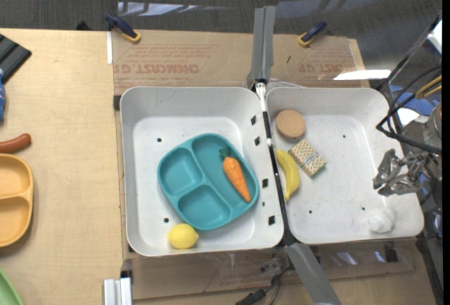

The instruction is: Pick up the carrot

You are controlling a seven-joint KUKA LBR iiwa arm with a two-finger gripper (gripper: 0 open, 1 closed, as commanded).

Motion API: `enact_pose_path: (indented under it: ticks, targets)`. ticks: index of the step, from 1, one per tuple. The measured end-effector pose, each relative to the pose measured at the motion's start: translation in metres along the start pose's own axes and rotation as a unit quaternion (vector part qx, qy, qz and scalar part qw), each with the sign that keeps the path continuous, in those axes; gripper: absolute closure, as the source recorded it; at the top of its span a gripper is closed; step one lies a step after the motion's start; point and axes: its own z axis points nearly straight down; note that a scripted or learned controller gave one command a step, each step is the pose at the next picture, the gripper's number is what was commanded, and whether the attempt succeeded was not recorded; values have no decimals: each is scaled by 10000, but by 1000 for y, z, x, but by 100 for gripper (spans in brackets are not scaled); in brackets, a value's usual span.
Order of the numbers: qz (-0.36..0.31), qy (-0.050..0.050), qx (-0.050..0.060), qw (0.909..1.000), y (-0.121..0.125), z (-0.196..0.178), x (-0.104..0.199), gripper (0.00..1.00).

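The orange carrot (237, 177) with a green top lies in the right compartment of a teal divided plate (184, 177) in the left bin (140, 121). My gripper (395, 176) hangs over the right edge of the right bin (351, 121), far to the right of the carrot. Nothing shows between its fingers.
A yellow lemon (183, 235) sits in the left bin's front. The right bin holds a banana (287, 173), a round brown biscuit (290, 124), a patterned block (308, 157) and a white lump (382, 221). An orange plate (13, 202) and a sausage (14, 143) lie on the bench at left.
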Motion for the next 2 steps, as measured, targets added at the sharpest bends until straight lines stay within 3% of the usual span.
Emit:
enact_pose_path:
  ticks: [1,2]
  targets:
    - [-1624,-3,-2,9867,33,-36,-31,100]
    - [-898,1,-4,9960,-34,-15,-3,100]
